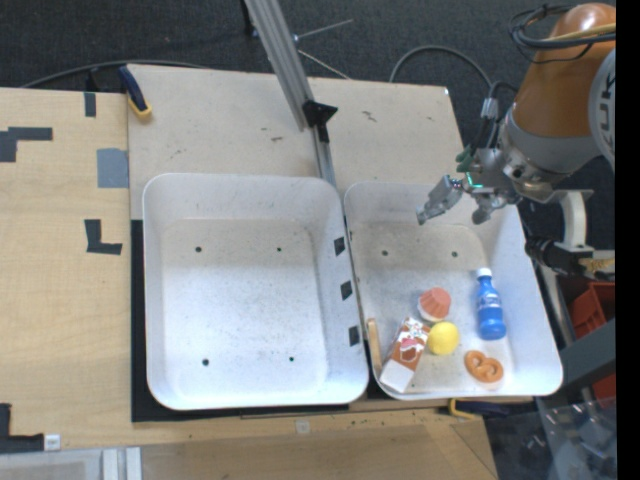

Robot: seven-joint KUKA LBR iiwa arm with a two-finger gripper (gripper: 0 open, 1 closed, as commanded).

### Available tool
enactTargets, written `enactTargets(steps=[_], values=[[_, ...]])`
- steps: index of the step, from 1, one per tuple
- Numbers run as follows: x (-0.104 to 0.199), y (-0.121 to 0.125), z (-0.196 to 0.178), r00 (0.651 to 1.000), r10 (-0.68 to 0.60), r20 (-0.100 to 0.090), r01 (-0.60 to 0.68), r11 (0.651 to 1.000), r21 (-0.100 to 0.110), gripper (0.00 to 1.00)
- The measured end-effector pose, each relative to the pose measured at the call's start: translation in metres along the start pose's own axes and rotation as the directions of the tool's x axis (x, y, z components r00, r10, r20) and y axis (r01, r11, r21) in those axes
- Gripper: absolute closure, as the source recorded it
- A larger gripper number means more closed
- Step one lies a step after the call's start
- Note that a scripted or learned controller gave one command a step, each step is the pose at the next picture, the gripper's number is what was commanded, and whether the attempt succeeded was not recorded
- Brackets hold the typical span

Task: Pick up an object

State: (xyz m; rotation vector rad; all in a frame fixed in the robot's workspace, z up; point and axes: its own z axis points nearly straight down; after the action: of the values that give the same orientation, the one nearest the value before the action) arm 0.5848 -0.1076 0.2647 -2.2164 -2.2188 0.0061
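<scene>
Up top, pincer (458, 200) above right bin (535, 298) far end; finger spread unclear, nothing visibly held.

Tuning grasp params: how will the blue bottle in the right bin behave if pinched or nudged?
The blue bottle lies on its side, so a sideways nudge will probably roll it toward the bin wall. Its rounded, glossy-looking body may slip from a two-finger pinch. It looks small and likely light. The tool hovers above the bin's far end.
</scene>
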Motion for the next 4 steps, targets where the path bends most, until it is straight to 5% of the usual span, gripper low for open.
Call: enactTargets(steps=[1, 4], values=[[0.000, 0.001, -0.003, 1.000, -0.001, 0.001, 0.001, 1.000, -0.005, 0.00], [0.004, 0.000, 0.163, 1.000, 0.000, 0.001, 0.000, 1.000, 0.001, 0.00]])
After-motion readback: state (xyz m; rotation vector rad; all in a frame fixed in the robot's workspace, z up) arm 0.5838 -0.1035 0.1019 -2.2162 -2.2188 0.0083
